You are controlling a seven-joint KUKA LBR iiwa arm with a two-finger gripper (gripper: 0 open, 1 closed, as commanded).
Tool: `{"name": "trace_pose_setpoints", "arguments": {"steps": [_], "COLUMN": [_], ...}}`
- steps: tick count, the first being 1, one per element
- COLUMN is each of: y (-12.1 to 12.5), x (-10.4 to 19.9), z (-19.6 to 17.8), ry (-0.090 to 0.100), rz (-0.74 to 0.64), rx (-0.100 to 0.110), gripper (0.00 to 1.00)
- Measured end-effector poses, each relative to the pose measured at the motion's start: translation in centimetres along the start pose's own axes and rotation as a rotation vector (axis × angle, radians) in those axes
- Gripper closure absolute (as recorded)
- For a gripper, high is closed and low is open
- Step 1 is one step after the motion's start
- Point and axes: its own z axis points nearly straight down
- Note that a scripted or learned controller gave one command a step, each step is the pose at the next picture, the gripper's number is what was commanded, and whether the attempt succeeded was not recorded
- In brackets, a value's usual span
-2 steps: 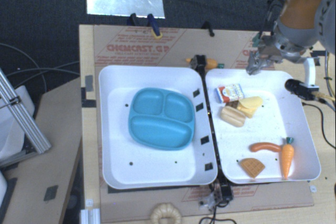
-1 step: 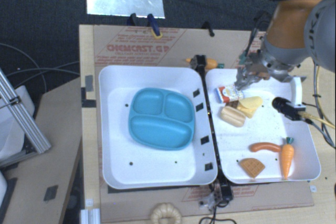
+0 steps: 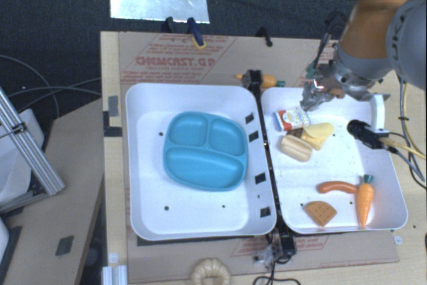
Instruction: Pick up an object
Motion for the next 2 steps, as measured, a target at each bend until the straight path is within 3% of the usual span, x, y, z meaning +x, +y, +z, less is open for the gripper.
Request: {"name": "trace_pose_setpoints", "arguments": {"steps": [1, 2], "y": [0.8, -0.13], "x": [1.17, 1.46], "z": [-1.34, -0.45], "ry": [0.001, 0.0], "rz": [-0.005, 0.0], "rx": [-0.001, 0.002], "gripper": [1.0, 1.0]}}
